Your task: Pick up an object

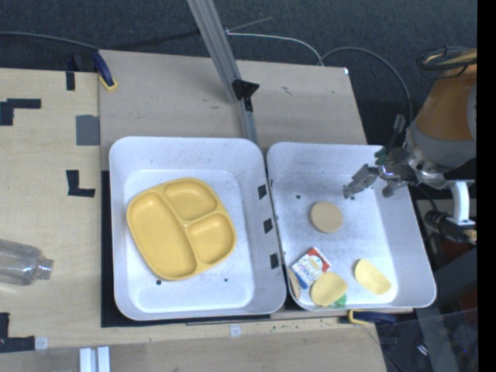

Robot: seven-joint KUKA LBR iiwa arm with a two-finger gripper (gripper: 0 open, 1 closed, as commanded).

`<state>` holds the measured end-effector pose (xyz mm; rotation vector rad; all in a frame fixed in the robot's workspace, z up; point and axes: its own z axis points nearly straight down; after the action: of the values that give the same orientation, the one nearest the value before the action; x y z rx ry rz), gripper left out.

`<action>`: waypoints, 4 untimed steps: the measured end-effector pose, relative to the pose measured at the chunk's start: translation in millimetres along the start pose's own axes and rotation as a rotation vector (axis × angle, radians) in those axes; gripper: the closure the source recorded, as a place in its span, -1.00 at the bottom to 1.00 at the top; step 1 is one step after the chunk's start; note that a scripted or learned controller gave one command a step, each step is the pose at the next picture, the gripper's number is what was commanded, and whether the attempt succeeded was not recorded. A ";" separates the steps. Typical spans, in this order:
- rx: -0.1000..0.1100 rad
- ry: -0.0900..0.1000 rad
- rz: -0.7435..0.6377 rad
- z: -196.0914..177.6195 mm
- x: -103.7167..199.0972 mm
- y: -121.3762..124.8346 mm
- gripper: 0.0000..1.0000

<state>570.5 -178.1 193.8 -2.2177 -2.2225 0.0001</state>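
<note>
Grey arm [434, 142], orange band, dark fingers [358, 184]

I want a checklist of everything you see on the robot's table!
Surface: wooden bench bearing a left bin and a right bin.
Job's things: right bin holds a tan round disc, two yellow pieces and a small red-and-white packet.
Clutter: yellow divided tray in the left bin; clear bottle lying on the bench's left.
Grippers: jaws over the right bin's upper right part, holding nothing visible.
Cables: thin wire behind the bench.
Surroundings: grey metal pole, black tape marks.
</note>
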 end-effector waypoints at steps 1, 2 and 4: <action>0.004 -0.002 0.001 76.6 -25.4 57.6 -1.00; 0.000 -0.002 -0.001 107.4 -6.1 86.0 -1.00; 0.001 -0.002 0.001 105.1 -11.9 89.6 -1.00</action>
<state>659.9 -189.7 88.6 -2.2195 -2.2220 0.0042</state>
